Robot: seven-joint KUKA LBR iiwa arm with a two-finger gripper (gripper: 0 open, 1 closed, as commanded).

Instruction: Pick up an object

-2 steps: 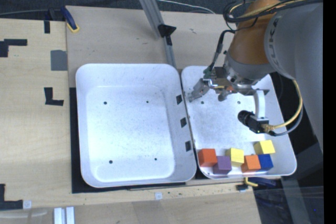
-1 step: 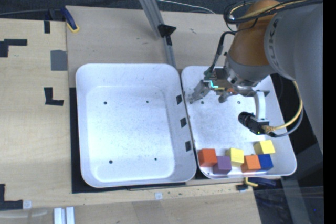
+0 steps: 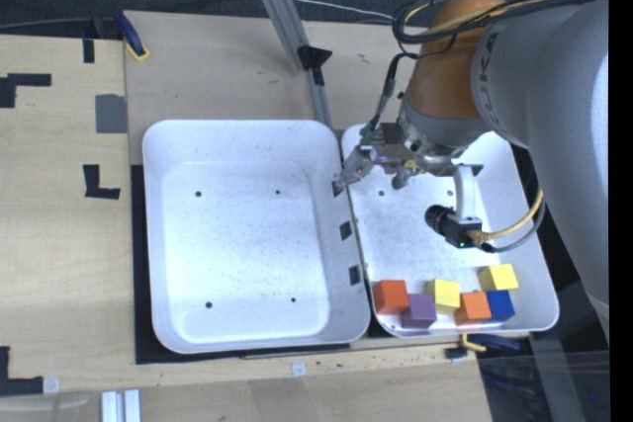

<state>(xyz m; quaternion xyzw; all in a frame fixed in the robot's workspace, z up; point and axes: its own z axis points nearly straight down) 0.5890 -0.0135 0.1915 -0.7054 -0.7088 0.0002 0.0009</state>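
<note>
Two shallow white bins side by side on the bench (image 3: 198, 64): left bin (image 3: 237, 232), right bin (image 3: 524, 212). Six small blocks clustered along the near edge of the right bin: orange block (image 3: 391, 295), purple block (image 3: 422, 309), yellow block (image 3: 446, 294), second orange block (image 3: 475, 307), blue block (image 3: 500, 304), second yellow block (image 3: 501, 276). Some touching, none stacked clearly. Grey arm (image 3: 554, 104) with orange band (image 3: 450, 64) reaching in from the right, over the far part of the right bin. Gripper (image 3: 391, 163) low near the bins' shared rim, well apart from the blocks. Cannot tell how far open; nothing visibly held
</note>
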